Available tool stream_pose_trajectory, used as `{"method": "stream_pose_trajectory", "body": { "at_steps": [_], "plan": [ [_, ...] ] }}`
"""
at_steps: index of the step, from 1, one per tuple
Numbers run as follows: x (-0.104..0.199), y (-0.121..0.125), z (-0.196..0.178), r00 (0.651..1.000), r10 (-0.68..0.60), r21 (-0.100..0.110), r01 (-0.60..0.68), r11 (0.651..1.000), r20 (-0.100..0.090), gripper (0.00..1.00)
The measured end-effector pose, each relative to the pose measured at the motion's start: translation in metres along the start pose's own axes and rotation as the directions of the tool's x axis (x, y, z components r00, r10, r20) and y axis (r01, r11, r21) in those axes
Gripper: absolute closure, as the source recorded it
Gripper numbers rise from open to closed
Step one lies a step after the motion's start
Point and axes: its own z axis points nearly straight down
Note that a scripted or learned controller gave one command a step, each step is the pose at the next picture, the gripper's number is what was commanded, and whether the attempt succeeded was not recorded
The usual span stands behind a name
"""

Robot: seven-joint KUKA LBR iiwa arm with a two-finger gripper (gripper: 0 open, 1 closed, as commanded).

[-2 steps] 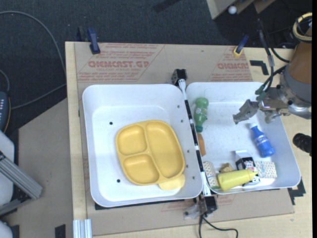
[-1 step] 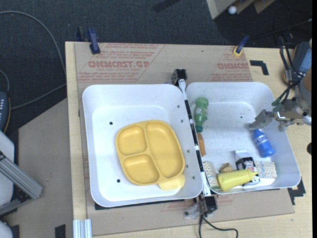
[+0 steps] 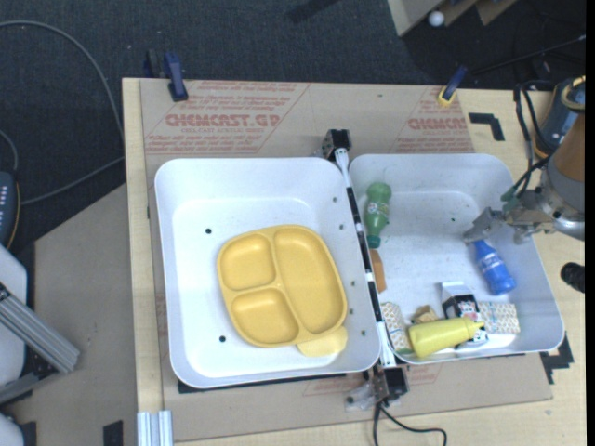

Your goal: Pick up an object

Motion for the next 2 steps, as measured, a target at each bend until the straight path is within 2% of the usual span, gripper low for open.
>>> {"method": "stream_pose_trajectory", "body": {
  "at_steps": [1, 2],
  "plan": [
    [0.015, -0.005, 0.059, 1.0, 0.0, 0.001, 0.0, 1.0, -0.001, 0.0],
    [0.014, -0.005, 0.049, 1.0, 0.001, -0.002, -0.001, 1.0, 0.0, 1.0]
  ]
}}
